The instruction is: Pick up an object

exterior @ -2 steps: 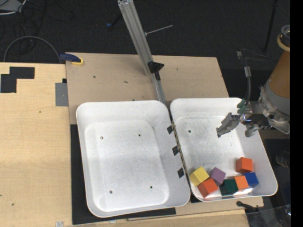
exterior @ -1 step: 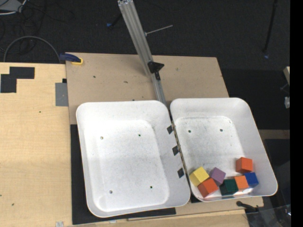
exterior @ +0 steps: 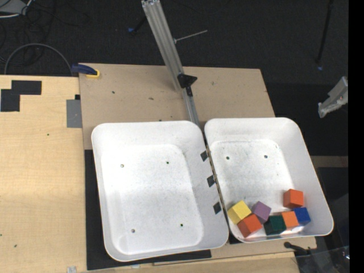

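Several small coloured blocks lie clustered in the near right corner of the right bin (exterior: pixel 256 131). Among them are a yellow block (exterior: pixel 239 210), a purple block (exterior: pixel 261 210), a red block (exterior: pixel 249 225), a dark green block (exterior: pixel 275 224), an orange block (exterior: pixel 290 218), a blue block (exterior: pixel 302 215) and a second red block (exterior: pixel 293 198). A pale grey piece that looks like my gripper (exterior: pixel 335 99) hangs at the far right edge, high up and outside the right bin, well away from the blocks. Nothing shows in it.
The left bin (exterior: pixel 114 135) sits beside the right one, with black clips (exterior: pixel 211 180) along the shared rim. A slanted metal rail (exterior: pixel 168 44) rises behind the bins. A wooden board (exterior: pixel 34 152) lies to the left.
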Robot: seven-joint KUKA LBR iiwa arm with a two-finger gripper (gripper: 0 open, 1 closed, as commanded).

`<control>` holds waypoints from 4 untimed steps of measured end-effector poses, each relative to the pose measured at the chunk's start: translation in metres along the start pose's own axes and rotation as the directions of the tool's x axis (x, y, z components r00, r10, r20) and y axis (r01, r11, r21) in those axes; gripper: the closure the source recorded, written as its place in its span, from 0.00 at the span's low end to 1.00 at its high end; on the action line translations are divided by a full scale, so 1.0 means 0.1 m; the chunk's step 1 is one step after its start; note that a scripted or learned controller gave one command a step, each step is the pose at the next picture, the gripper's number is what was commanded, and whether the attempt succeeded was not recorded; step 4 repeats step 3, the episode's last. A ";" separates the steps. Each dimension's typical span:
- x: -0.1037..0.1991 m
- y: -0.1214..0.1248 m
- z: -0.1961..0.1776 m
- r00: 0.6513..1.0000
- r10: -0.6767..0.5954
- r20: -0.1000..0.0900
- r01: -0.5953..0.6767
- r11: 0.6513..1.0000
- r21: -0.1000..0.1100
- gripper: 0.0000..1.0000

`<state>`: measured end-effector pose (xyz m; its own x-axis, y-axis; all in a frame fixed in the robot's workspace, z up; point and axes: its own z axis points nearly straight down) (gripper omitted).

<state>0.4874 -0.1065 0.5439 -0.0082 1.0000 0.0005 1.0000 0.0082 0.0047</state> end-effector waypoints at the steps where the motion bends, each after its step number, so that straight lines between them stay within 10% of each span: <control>1: 0.95 0.01 0.04 1.000 0.000 -0.001 0.000 1.000 0.009 0.00; 2: 1.77 0.01 0.04 1.000 0.000 -0.001 0.000 1.000 0.008 0.00; 4: 1.56 0.01 0.04 1.000 0.008 0.002 -0.009 1.000 0.009 0.00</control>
